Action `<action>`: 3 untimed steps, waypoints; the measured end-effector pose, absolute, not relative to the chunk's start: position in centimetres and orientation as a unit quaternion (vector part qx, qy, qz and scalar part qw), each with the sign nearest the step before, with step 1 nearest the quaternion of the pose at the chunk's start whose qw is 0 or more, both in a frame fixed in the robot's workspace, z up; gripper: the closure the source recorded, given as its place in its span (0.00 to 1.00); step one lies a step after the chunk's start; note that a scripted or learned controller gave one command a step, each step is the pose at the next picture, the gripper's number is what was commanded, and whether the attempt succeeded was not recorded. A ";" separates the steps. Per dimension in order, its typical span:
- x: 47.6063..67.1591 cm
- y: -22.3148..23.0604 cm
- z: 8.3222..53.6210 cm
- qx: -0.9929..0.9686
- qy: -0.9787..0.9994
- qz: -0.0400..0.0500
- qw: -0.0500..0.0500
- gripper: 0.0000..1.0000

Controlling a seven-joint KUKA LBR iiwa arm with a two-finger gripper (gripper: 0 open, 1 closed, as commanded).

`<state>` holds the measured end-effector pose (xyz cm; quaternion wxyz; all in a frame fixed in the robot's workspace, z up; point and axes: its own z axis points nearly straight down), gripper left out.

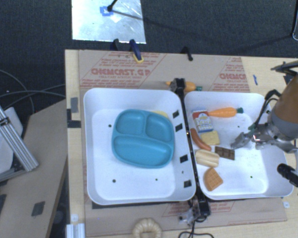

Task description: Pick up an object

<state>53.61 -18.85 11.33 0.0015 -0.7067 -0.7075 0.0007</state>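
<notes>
The right bin [248, 175] holds several toy foods along its left side: an orange carrot [223, 112], a small printed carton [203, 121], a yellow cheese slice [212, 137], a red sausage [199, 140], a brown chocolate bar [225, 153], a bread roll [207, 158] and a tan waffle [213, 179]. My gripper [240, 141] reaches in from the right and hangs low over the middle of this bin. It is just right of the chocolate bar and the cheese. Nothing is visibly held in it.
The left bin [97, 148] carries a blue divided plate [143, 138] with a pale yellow item [161, 114] peeking out behind it. Black clips [181, 128] line the wall between the bins. The arm's orange band [293, 105] sits over the right bin's right edge.
</notes>
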 end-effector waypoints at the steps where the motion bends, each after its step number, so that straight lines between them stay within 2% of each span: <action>1: 53.8 -18.9 8.5 -0.707 -0.707 -0.001 -0.001 0.00; 2: 54.0 -18.8 9.9 -0.706 -0.708 -0.003 -0.004 1.00; 3: 53.3 -19.1 15.9 -0.706 -0.708 -0.001 -0.003 1.00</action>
